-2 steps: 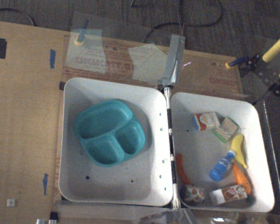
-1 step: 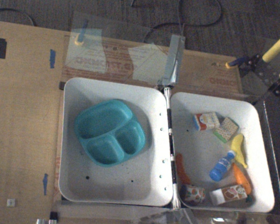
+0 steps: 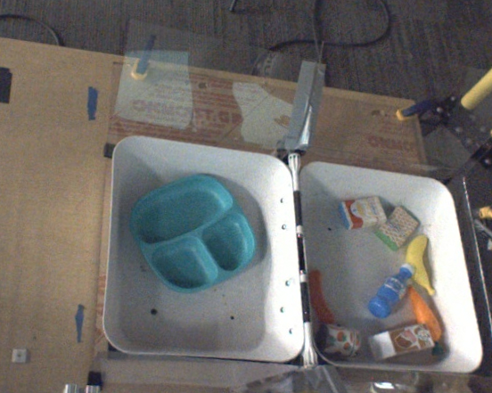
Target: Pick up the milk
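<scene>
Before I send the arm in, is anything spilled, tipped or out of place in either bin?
No spill or damage. The right bin holds a loose jumble: cartons, bottle, banana and carrot lie on their sides. The teal plate sits flat, slightly askew, in the left bin.

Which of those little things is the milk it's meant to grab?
Look in the right bin, the one crowded with toy groceries. Near its far wall lies the milk, a small carton with red and blue on it. Beside it to the right sits a green-patterned box, a different colour scheme.
</scene>
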You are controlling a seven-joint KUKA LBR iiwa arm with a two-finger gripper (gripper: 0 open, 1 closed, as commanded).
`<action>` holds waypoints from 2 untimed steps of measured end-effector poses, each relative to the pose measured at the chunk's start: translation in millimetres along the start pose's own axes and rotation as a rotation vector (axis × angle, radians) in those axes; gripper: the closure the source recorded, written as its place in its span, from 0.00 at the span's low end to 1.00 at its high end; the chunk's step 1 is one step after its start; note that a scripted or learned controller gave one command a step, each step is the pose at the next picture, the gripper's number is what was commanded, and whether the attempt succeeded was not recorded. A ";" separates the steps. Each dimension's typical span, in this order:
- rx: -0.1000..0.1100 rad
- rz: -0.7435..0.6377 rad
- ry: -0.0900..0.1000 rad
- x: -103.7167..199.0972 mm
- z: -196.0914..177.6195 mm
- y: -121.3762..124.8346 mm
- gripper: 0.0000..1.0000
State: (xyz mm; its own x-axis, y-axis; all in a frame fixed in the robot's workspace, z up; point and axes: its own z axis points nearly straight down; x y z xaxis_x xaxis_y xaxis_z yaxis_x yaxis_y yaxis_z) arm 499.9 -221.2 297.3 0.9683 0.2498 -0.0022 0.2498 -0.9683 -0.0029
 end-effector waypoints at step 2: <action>-0.003 0.015 -0.001 -8.1 -147.5 -3.2 1.00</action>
State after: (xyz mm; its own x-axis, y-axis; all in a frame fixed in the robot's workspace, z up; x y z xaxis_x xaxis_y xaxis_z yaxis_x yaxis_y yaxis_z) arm 491.6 -220.4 444.8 0.9718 0.2356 -0.0033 0.2356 -0.9718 0.0003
